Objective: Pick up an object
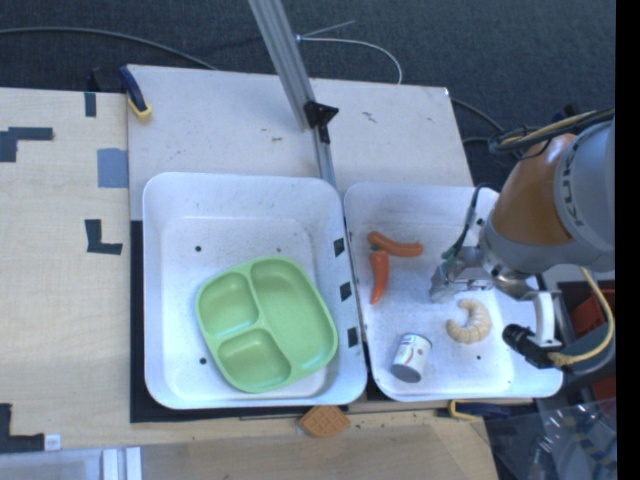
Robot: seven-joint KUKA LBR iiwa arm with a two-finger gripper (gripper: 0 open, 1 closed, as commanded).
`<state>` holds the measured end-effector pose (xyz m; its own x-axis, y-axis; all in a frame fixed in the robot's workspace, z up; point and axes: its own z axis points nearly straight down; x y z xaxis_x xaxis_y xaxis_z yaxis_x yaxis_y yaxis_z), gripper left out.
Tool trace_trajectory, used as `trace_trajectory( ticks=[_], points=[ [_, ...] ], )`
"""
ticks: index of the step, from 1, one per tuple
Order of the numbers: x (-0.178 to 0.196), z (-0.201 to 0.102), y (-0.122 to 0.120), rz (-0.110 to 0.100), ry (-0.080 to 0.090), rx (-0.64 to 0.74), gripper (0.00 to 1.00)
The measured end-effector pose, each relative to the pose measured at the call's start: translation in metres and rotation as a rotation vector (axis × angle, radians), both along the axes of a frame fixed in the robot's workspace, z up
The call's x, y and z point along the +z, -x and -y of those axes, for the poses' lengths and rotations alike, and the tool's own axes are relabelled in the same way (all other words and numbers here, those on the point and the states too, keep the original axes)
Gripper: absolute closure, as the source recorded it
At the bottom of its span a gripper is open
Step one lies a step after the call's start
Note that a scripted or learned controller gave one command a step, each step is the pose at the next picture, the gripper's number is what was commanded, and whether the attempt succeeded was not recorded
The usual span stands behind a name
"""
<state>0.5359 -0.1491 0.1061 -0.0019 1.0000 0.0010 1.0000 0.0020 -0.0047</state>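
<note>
The green tray [266,324] filled the left bin. The gripper [447,286], its finger spread impossible to judge, hung at the croissant's [470,321] eleven o'clock; descending there, it might nudge the croissant aside instead of grasping it.

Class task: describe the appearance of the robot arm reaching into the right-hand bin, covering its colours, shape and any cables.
The arm is thick and rounded, grey with a broad orange band above the wrist. It narrows to a small metallic grey gripper. Thin dark cables run along the wrist, and a yellow cable loops beside a black fitting below it.
</note>
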Motion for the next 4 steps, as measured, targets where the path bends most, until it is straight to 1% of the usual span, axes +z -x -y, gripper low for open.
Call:
trace_trajectory(
  ticks=[1,2,3,4],
  points=[
    [0.050,-0.011,-0.001,0.007,0.001,0.000,1.00],
    [0.112,-0.006,-0.003,0.010,0.003,0.000,1.00],
    [0.152,-0.006,-0.004,0.008,0.002,0.000,1.00],
    [0.157,-0.056,-0.026,0.005,-0.001,0.005,1.00]
  ],
)
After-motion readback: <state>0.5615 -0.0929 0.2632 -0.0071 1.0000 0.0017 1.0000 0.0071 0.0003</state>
